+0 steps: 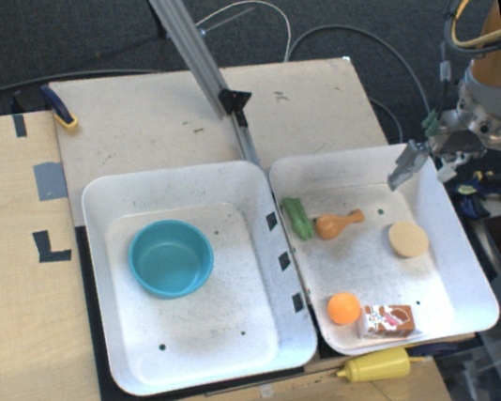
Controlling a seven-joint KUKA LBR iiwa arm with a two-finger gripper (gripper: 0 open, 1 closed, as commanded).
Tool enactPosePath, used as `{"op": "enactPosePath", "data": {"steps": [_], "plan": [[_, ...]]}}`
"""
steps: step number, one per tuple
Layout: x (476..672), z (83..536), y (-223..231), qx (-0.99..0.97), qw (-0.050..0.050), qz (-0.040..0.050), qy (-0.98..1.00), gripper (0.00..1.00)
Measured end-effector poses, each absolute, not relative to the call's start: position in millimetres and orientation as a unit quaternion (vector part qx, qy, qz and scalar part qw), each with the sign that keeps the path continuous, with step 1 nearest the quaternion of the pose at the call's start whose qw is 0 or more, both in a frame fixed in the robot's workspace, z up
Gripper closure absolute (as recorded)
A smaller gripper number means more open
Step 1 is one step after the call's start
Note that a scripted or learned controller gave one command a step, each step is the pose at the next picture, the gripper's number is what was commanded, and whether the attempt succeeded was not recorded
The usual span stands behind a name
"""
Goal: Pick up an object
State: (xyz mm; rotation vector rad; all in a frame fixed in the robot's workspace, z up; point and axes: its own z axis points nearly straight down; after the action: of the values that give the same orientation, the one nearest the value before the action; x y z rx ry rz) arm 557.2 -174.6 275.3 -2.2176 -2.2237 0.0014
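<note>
- Tan puck (408, 240) is my guess for the pick, since it's the closest thing to the gripper. It sits flat on the floor of the right bin (361, 176), near that bin's right wall. Nothing has been lifted, so I'd say the task is barely started: the reach, the grab and the lift are all still to do.
- Left bin (240, 311) butts up against the right bin's left wall and carries a teal bowl (171, 258), well away from the action.
- Arm (487, 107) comes in past the right bin's right wall.
- Gripper (408, 164) hangs over the right bin's upper right corner, by the rim. I honestly can't tell if the jaws are open or clenched. I see nothing between them, and they don't seem to touch any item.
- Smaller stuff in the right bin:
  - a red-and-white packet (387, 319) at the front
  - an orange ball (344, 308) just beside the packet
  - a brownish pear-shaped thing (338, 223) mid-bin
  - a green piece (297, 218) by the left wall
- Yellow bottle (378, 367) lies on the tabletop just outside the right bin's front rim.
</note>
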Motion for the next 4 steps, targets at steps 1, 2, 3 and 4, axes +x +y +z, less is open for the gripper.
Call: {"op": "enactPosePath", "data": {"steps": [1, 2, 3, 4], "plan": [[557.2, 275, -175, -0.706, 0.001, 0.0004, -0.708, 0.00], [559.4, 227, -182, -0.707, 0.002, 0.0023, -0.707, 0.00], [555.9, 164, -187, -0.707, 0.003, 0.0027, -0.707, 0.00], [554.7, 115, -177, -0.707, 0.003, 0.0021, -0.708, 0.00]]}}
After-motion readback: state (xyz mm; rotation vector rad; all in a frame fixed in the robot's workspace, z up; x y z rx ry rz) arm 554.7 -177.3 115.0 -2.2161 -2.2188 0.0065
